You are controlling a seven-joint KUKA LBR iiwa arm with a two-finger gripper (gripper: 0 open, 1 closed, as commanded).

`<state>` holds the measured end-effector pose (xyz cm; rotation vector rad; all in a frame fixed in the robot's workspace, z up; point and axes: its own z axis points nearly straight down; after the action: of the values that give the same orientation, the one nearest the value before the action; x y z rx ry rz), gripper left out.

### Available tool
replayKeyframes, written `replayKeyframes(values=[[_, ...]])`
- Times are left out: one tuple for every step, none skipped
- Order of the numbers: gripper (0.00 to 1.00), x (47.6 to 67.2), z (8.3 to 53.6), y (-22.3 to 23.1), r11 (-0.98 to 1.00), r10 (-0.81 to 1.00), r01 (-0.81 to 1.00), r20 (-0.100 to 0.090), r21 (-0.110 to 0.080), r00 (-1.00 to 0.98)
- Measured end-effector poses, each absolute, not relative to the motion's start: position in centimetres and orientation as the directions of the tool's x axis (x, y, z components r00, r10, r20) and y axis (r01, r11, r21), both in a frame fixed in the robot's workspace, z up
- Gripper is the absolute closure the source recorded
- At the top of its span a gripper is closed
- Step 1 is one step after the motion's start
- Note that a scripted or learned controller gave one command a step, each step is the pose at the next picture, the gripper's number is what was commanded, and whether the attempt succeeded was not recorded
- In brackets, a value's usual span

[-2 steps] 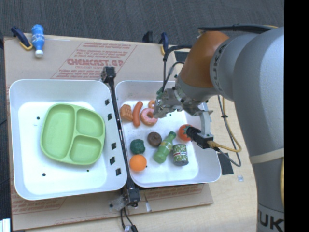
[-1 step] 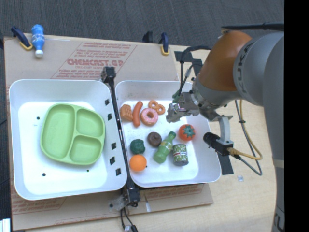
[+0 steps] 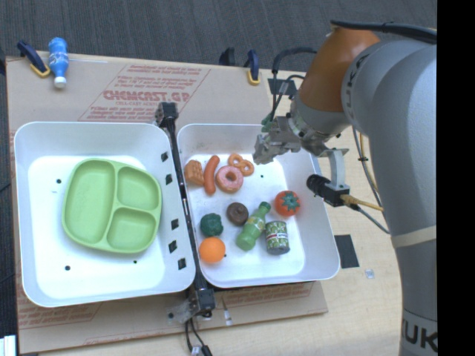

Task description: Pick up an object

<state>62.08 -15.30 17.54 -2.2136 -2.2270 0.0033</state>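
End effector (image 3: 264, 151) of mine hangs over the far right part of the right bin (image 3: 315, 254), just beside the pretzel (image 3: 240, 163); whether it is parted or closed I cannot tell. Below it lie a pink donut (image 3: 229, 178), a sausage (image 3: 211, 174) and a croissant (image 3: 194, 172). Nearer the front sit a chocolate donut (image 3: 237, 213), a green bottle (image 3: 254, 227), a tomato (image 3: 286, 203), a can (image 3: 277, 236), a dark green vegetable (image 3: 211, 224) and an orange (image 3: 212, 251). In the left bin (image 3: 30, 273) rests a green divided plate (image 3: 112, 205). Both bins stand on the desk (image 3: 141, 87).
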Motion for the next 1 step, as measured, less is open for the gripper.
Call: replayKeyframes(values=[[1.00, 64.65, 20.82, -20.36, 0.004, 1.000, 1.000, 0.000, 0.000, -0.004]])
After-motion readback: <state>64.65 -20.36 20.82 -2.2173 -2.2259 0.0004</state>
